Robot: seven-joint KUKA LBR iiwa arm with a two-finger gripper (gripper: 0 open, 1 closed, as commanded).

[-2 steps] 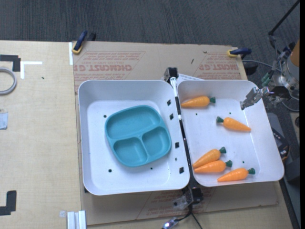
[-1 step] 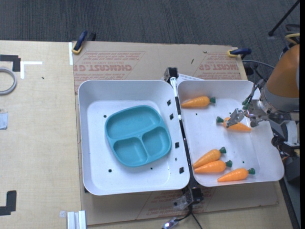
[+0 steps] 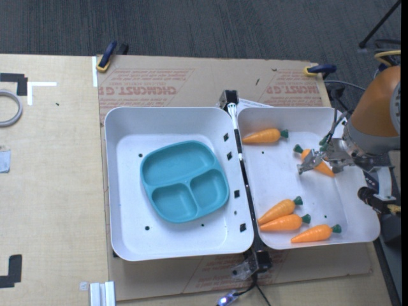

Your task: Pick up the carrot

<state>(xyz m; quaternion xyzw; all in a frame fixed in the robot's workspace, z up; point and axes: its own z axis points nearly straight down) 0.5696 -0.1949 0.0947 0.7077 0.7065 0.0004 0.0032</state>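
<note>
Reaching in from the right, the claw (image 3: 317, 162) is set low in the right bin (image 3: 357, 231), directly over a carrot (image 3: 322, 166) whose orange body shows on both sides of the metal fingers and whose green top pokes out just to the claw's left. The fingers appear closed in around this carrot, but whether it is truly pinched between them or merely touched cannot be told at this size, and the carrot is judged to lie on the bin floor, not lifted. The task is therefore taken to be at the grasping step: the approach and descent are done, while a firm closure, if not yet made, and the lift are left. Other carrots are found around the claw: one (image 3: 262, 136) up and to its left near the bin's far wall, a touching pair (image 3: 280, 215) well below and to its left, and a fifth (image 3: 315, 233) below it near the front rim. Far to the claw's left, across the divide between the bins, a teal divided plate (image 3: 184, 180) is seen in the left bin (image 3: 121, 234), apart from the work. Both bins are carried on a cardboard sheet (image 3: 153, 85) on the bench (image 3: 51, 190).
</note>
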